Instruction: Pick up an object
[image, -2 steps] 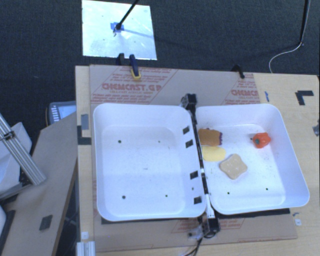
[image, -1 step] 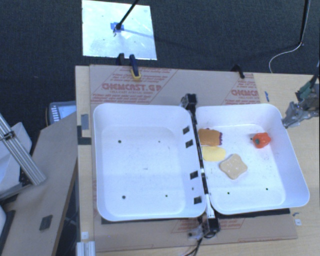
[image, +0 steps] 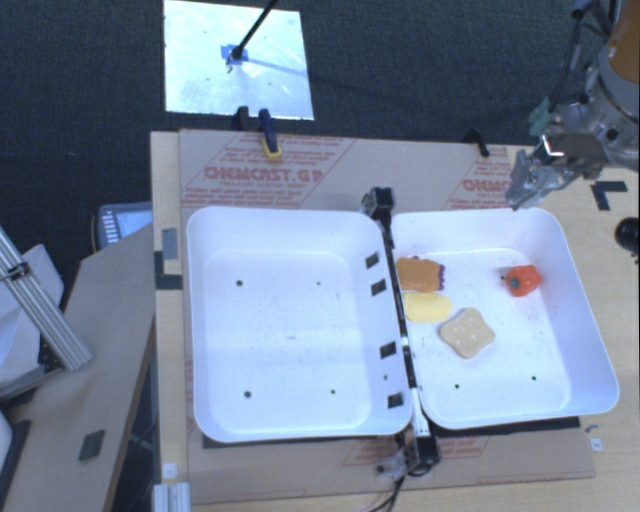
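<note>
The end effector (image: 527, 190) hangs above the far right rim of the right shallow white bin (image: 575, 300); its grip state cannot be told. Inside, a small red-orange tomato-like toy (image: 521, 280) sits apart with open floor around it, while an orange-and-purple block (image: 421, 274), yellow oval slice (image: 427, 308) and tan bread-shaped piece (image: 466, 333) cluster near the left wall.

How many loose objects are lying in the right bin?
4, all in the right bin: an orange piece by the divider, a yellow piece below it, a tan piece mid-bin, a red-orange piece on the right.
</note>
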